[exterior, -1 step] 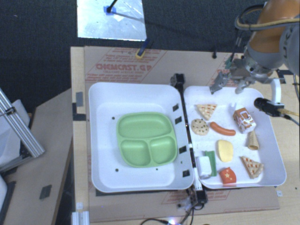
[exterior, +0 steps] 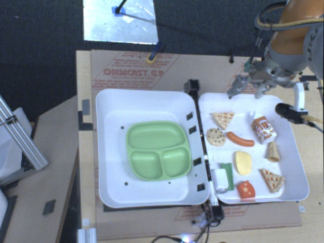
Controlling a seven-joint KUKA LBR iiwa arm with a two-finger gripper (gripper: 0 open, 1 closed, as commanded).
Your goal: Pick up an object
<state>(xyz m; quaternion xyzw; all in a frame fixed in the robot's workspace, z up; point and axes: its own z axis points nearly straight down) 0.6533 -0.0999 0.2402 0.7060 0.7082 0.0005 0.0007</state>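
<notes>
The right bin (exterior: pixel 298 181) holds several toy foods: a pizza slice (exterior: pixel 223 119), a cookie (exterior: pixel 215 136), a sausage (exterior: pixel 240 138), a small carton (exterior: pixel 264 129), an ice-cream cone (exterior: pixel 273 151), a yellow piece (exterior: pixel 243 162), a second pizza slice (exterior: pixel 272 179), a red piece with a star (exterior: pixel 246 189) and a white-and-green block (exterior: pixel 223 178). My gripper (exterior: pixel 249 88) hangs above the bin's far edge, open, with nothing between its fingers. It is clear of all the foods.
The left bin (exterior: pixel 109 135) holds a green divided plate (exterior: pixel 156 150). A black clip strip (exterior: pixel 198 135) joins the two bins. A shiny metal sheet (exterior: pixel 120 14) lies beyond the bench. A metal frame (exterior: pixel 20 140) stands at the left.
</notes>
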